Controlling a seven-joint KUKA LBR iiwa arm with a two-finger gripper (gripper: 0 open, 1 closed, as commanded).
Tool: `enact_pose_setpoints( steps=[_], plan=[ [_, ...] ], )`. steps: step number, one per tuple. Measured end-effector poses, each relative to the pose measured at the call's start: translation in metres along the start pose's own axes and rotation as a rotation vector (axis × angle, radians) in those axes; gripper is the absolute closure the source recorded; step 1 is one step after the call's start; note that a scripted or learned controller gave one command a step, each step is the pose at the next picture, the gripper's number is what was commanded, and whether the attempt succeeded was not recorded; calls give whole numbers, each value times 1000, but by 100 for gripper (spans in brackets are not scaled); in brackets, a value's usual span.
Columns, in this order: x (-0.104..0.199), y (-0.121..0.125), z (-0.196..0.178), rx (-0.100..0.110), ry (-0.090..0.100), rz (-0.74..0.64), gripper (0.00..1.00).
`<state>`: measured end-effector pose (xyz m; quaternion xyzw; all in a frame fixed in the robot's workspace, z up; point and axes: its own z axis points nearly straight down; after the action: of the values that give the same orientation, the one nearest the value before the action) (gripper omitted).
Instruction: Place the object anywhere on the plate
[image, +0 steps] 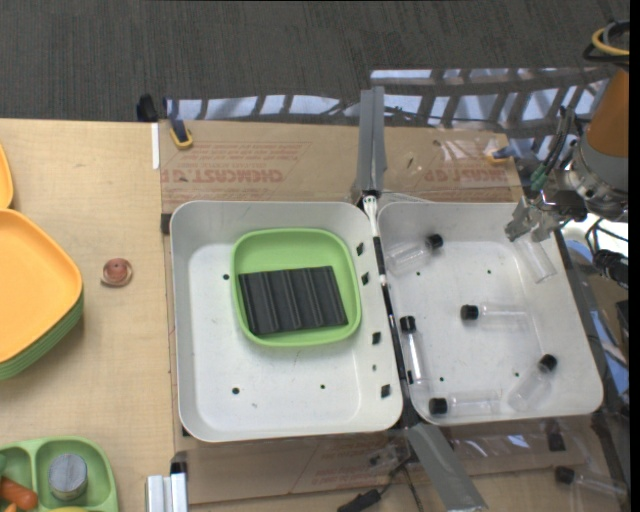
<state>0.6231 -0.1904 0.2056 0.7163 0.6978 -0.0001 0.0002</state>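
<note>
Two white bins side by side: left bin (200, 380), well left of the gripper (528, 222), holding a green plate (345, 250) with a dark ribbed slab (292, 300) on it. Right bin (500, 385) below-left of the gripper, scattered with clear tubes with black caps (495, 314). Gripper over that bin's far right corner; finger state impossible to tell.
</note>
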Motion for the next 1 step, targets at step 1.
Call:
enact_pose_setpoints(
  steps=[1],
  plan=[
    [0, 0, 0, 0, 0, 0, 0]
  ],
)
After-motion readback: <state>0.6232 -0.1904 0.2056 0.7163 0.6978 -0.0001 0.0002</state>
